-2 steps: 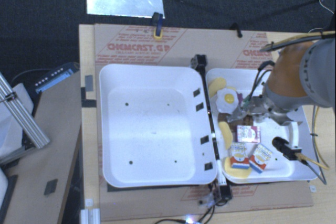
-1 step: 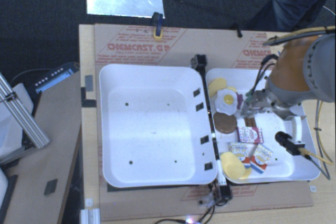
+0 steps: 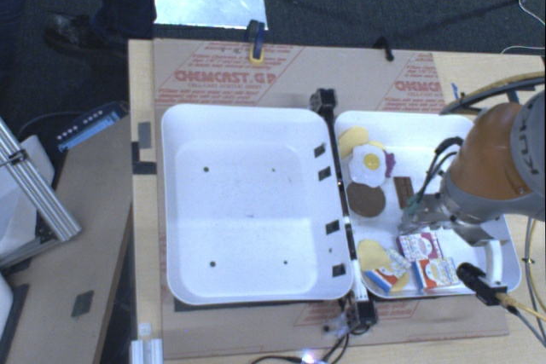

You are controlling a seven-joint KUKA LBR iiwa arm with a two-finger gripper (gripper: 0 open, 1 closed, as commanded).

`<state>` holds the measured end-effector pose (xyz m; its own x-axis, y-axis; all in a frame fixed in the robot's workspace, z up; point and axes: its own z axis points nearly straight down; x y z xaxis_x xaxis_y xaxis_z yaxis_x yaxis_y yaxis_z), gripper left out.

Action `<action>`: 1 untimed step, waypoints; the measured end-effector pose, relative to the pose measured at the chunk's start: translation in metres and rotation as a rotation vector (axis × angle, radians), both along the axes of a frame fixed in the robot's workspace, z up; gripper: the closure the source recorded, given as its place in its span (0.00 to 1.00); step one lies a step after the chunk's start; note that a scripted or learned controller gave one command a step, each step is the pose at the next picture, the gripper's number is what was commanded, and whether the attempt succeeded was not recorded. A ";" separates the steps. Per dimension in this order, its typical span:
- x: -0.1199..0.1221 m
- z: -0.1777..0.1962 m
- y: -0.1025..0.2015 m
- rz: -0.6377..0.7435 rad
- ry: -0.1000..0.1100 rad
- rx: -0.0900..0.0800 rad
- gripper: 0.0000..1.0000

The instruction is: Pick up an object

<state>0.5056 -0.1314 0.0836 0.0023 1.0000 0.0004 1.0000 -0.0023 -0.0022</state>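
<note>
The right bin (image 3: 426, 125) holds several toy foods. Among them are a fried egg (image 3: 371, 161), a yellow piece (image 3: 351, 139), a round brown cookie (image 3: 367, 199) and a dark chocolate bar (image 3: 403, 187). A yellow chip (image 3: 373, 251) lies near the front. Beside it are small red-and-white cartons (image 3: 420, 245) (image 3: 438, 272) and a colourful packet (image 3: 388, 276). My gripper (image 3: 416, 220) hangs below the orange-banded wrist (image 3: 486, 162), low over the bin's middle, between the chocolate bar and the nearest carton. The wrist hides what lies under it.
The left bin (image 3: 183, 128) sits beside the right one, with a black divider strip (image 3: 334, 183) between them. Cables (image 3: 495, 88) run along the right side. A yellow clamp (image 3: 255, 43) stands at the cardboard's back edge.
</note>
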 end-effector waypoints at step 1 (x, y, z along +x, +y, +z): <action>0.037 0.149 0.060 0.014 -0.022 0.000 1.00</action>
